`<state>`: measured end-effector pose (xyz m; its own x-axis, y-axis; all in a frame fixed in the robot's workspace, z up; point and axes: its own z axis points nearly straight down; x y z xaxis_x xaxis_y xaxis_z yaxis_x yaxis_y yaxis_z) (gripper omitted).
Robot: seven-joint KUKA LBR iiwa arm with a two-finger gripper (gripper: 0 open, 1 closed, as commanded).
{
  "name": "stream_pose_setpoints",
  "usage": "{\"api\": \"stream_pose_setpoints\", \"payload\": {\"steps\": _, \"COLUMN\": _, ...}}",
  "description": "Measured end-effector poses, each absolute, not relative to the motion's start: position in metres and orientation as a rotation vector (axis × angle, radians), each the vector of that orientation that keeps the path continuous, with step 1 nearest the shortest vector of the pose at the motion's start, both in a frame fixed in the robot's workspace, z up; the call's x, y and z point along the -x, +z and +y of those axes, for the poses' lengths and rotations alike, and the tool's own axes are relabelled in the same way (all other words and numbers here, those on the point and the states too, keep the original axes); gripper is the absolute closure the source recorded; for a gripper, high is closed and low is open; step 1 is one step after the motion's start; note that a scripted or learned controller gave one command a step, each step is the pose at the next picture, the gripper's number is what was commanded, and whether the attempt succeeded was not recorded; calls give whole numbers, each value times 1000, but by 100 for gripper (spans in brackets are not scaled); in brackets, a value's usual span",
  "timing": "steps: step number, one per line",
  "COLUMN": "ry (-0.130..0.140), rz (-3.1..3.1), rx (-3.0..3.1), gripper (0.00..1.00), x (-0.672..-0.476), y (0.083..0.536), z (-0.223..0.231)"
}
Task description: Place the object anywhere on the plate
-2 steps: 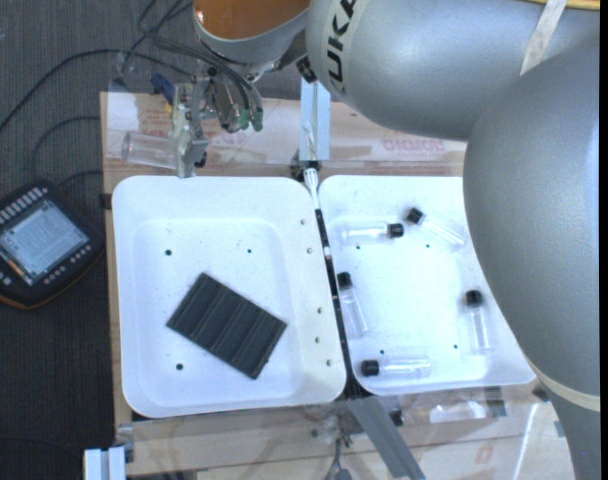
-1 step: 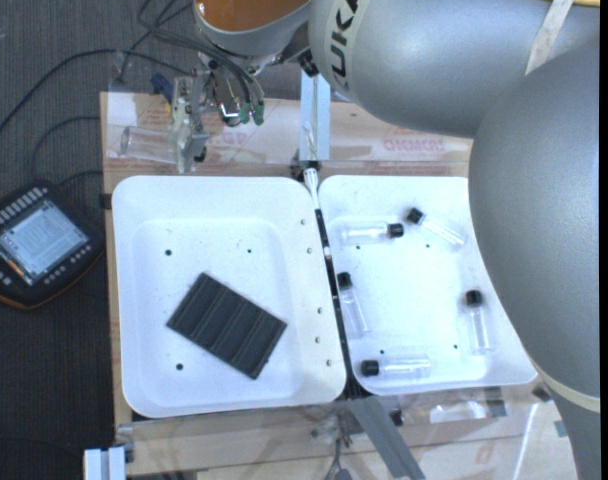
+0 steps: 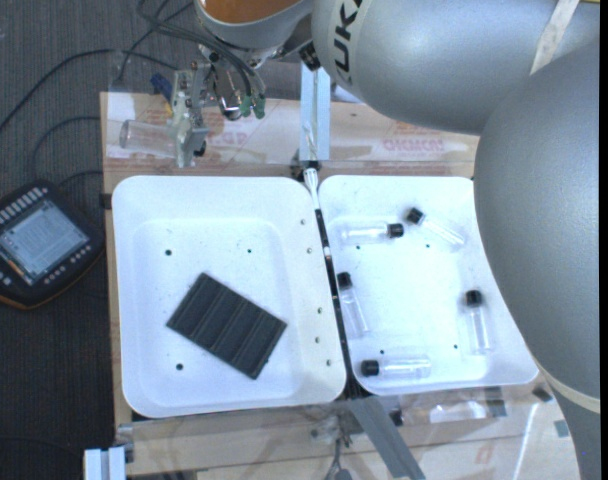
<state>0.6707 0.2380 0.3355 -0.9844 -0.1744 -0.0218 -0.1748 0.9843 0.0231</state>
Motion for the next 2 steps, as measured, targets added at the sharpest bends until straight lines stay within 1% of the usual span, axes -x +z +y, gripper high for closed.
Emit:
{"api": "stream_pose_setpoints", "payload": {"steps": 1, "ry": 46, "rz": 3106, "rx": 272, "gripper": 100, "x": -671, "y": 346, "z": 239}}
{"api": "stream_pose_setpoints", "payload": {"steps": 2, "ry": 1, "rz": 3057, "rx": 710, "gripper": 100, "x": -622, "y": 360, "z": 233}}
